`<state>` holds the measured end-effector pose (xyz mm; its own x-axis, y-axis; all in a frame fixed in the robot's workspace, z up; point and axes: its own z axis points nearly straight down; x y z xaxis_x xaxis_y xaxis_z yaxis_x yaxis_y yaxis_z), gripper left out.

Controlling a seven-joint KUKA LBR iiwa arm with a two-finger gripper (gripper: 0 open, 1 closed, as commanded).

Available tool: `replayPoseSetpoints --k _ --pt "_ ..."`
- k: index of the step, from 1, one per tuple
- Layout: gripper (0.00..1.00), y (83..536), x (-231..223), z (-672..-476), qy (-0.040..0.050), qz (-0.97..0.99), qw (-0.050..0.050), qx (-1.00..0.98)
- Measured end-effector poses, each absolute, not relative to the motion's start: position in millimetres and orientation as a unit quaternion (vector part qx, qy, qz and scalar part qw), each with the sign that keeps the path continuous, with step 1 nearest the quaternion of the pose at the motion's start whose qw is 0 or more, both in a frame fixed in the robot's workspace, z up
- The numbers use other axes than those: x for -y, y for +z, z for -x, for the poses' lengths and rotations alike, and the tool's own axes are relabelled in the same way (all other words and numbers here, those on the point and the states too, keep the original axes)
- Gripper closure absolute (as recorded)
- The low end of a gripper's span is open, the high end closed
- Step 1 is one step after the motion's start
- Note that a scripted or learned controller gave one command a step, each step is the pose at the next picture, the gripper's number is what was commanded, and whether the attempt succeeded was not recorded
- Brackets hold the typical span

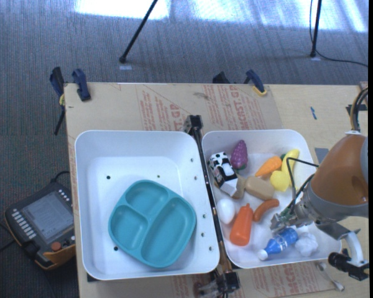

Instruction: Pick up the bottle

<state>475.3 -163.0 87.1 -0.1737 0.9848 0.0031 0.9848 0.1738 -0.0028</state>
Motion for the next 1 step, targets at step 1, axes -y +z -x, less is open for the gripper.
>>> replayPoseSetpoints --k 1 --pt "1.0 87.3 120.7 -475.4 -0.0003 0.42 0.002 0.907"
